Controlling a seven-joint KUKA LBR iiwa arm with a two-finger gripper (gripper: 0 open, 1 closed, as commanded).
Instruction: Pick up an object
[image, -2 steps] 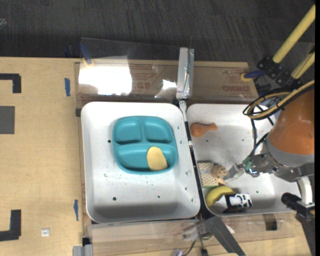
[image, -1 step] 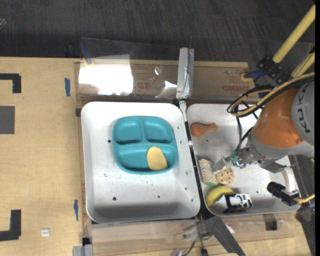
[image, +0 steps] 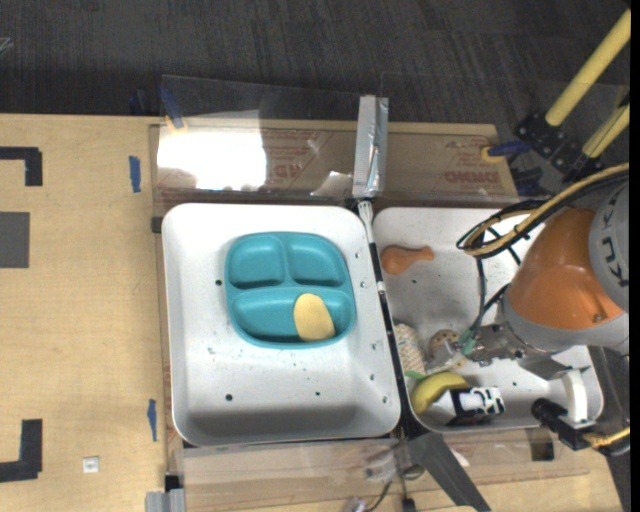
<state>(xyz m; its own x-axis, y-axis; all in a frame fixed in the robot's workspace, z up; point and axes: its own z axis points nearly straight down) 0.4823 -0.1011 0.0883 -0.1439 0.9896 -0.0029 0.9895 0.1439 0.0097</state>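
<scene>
A: Setting. A pale wooden tabletop with dark floor beyond carries two shallow white bins, the left bin and the right bin, with a clear screen standing behind them.

B: And the contents?

A: Left bin: a teal divided tray, with a yellow oval object lying in its lower right compartment. Right bin: an orange piece near the top, and a yellow banana-like object at the bottom edge, just beside a small dark item.

B: The claw?

A: The arm hangs low over the right bin, probably to reach that lower cluster. Its body hides the claw, so released or clenched cannot be told; nothing is visibly grasped.
</scene>
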